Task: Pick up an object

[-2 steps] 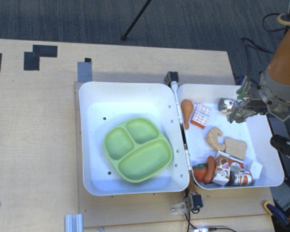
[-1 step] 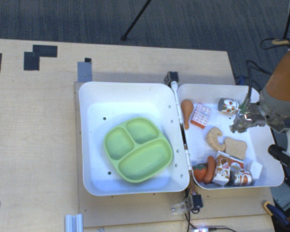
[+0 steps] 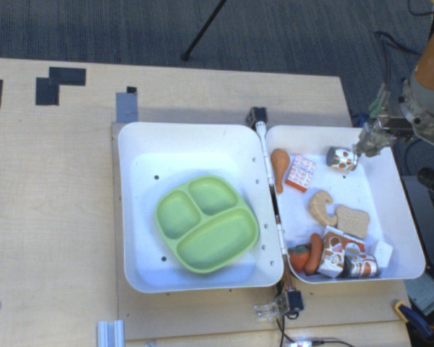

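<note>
the arm [image 3: 428,85] comes in from the right side, with the orange band visible at the upper right corner of the view. its gripper [image 3: 367,144] is low over the far right part of the right bin [image 3: 409,230], and it is just beside a small can [image 3: 341,159] that lies on its side there. the tips seem to touch the right end of the can, but the can is not clearly between them, and i cannot tell if the gripper is released or clenched. left of the can there is a small red and white packet [image 3: 300,173], and next to it a carrot [image 3: 279,166] lies close to the wall between the two bins. in the middle of the right bin there is a curved cracker-like piece [image 3: 320,207], and a slice of bread [image 3: 352,221] is touching it on the right. at the near side of this bin several things are together in a heap: a tomato [image 3: 299,255], a sausage [image 3: 315,253], a red and white carton [image 3: 338,251] and another can [image 3: 361,267] lying on its side. the left bin [image 3: 141,194] holds a green plate [image 3: 206,224] with three compartments, turned at a slant. both bins stand on a light wooden bench [image 3: 50,215].
</note>
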`<state>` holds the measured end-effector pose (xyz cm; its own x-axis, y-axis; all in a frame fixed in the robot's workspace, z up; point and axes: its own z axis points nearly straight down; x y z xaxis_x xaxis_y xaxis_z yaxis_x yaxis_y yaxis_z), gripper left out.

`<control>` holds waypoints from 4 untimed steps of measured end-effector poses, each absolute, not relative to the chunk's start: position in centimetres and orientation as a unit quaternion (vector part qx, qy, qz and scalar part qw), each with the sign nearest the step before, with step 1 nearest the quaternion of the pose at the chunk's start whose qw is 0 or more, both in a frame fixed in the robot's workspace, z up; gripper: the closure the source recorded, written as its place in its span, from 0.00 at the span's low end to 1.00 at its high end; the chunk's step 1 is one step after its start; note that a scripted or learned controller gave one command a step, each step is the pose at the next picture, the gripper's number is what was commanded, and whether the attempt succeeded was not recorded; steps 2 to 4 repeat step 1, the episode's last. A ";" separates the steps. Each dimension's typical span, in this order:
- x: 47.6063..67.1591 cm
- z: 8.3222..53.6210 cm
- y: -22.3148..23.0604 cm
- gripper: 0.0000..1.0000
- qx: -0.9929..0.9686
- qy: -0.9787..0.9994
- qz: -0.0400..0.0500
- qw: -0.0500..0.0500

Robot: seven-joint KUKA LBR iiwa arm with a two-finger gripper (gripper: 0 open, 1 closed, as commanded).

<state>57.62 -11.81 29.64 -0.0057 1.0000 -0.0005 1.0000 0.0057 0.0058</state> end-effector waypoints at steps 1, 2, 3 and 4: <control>56.0 20.4 -20.7 1.00 0.706 0.708 0.000 0.000; 56.0 20.4 -20.7 1.00 0.706 0.708 0.000 0.000; 56.0 20.4 -20.7 1.00 0.706 0.708 0.000 0.000; 56.0 20.4 -20.7 1.00 0.706 0.708 0.000 0.000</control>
